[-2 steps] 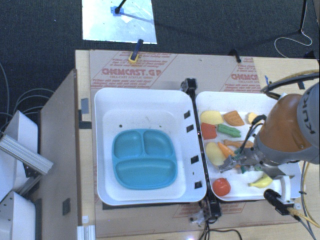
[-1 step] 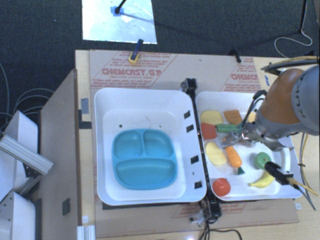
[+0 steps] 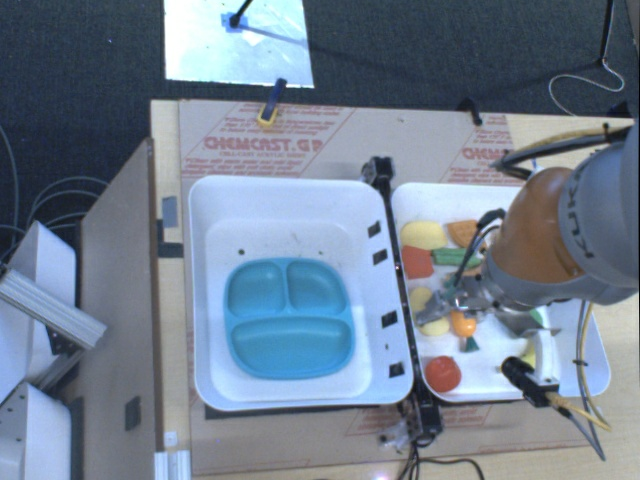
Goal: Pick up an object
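My gripper (image 3: pixel 442 308) is low in the right bin (image 3: pixel 590 368), near its left side, with the grey and orange arm above it covering the bin's middle. A small orange piece (image 3: pixel 463 323) lies right beside the gripper's tip, and a pale yellow piece (image 3: pixel 421 297) touches its left side. A red piece (image 3: pixel 417 262), a green piece (image 3: pixel 456 256), a yellow lemon-like piece (image 3: pixel 422 234) and an orange piece (image 3: pixel 462 231) lie further back. A red tomato-like ball (image 3: pixel 442 372) sits at the front left corner.
The left bin (image 3: pixel 210 268) bears a blue divided plate (image 3: pixel 290 318). A black divider (image 3: pixel 395 278) runs between the bins. A yellow piece (image 3: pixel 530 348) and a green bit (image 3: pixel 541 318) peek out by the arm. Cables (image 3: pixel 570 403) trail at the front right.
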`<state>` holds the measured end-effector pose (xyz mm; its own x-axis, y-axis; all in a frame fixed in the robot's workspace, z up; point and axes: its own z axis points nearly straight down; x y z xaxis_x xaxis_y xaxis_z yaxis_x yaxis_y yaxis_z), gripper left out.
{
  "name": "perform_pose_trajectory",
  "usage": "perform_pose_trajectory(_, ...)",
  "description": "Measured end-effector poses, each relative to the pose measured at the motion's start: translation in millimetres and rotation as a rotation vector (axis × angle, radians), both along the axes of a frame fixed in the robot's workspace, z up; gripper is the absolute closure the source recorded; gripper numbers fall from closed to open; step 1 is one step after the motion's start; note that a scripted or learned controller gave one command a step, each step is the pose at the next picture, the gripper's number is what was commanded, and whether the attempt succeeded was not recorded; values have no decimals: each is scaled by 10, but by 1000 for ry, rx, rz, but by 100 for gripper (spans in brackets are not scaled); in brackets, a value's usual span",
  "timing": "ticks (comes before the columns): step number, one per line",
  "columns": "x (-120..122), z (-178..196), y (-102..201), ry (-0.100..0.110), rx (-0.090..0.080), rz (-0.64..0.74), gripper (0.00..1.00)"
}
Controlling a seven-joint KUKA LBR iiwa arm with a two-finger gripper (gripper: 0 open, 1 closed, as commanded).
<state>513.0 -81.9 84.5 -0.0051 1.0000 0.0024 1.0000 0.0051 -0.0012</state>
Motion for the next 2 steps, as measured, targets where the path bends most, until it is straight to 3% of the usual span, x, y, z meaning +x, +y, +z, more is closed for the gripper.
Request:
perform_pose_trajectory(1, 29, 114, -26, -6, -2, -2, 100)
perform_pose_trajectory(2, 259, 1547, 722, -20, 1, 9, 100)
